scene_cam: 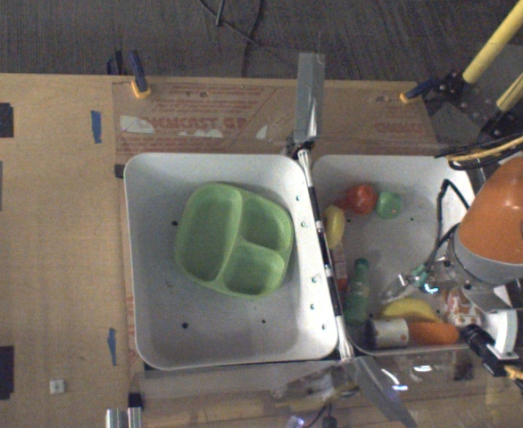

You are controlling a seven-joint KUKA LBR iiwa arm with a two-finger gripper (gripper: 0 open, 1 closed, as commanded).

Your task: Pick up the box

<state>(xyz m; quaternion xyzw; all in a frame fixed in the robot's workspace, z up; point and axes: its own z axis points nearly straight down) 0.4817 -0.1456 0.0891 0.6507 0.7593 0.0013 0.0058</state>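
Note:
The box [459, 307], small and white with red print, lies near the front right of the right bin [382, 172], partly hidden under the arm's wrist. My gripper [419, 281] is low in that bin, just left of the box and above a yellow banana [410, 308]. The arm's orange band [502, 221] covers the bin's right side. Nothing is visibly held.
An orange carrot [434, 333] and a can [387, 333] lie at the right bin's front. A green bottle [359, 291], a yellow fruit [335, 225], a red tomato [361, 198] and a green apple [387, 205] lie further back. The left bin [154, 310] holds a green divided plate [235, 239].

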